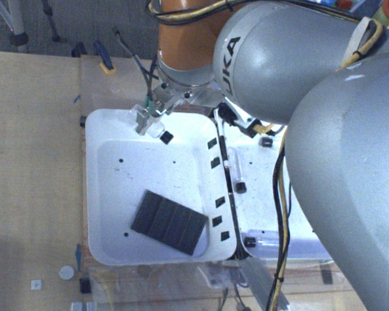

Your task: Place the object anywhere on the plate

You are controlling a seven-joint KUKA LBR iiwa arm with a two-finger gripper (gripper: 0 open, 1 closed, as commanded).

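Note:
A dark grey ridged rectangular plate [169,222] lies flat in the near half of the left bin [98,178]. My gripper [152,124] hangs over the far edge of that bin, well beyond the plate and a little to its left. A small pale, partly clear bit shows at the gripper's tip, and I cannot tell whether it is an object or part of the gripper. The orange wrist band [186,26] and the grey arm hide the area right behind the gripper.
The right bin [261,188] holds a thin pen-like stick [235,172], a clear tube [258,241] near its front and a small black piece [266,141] at the back. The arm's bulk covers the right of the bench. Small clutter [66,272] lies on the near-left bench.

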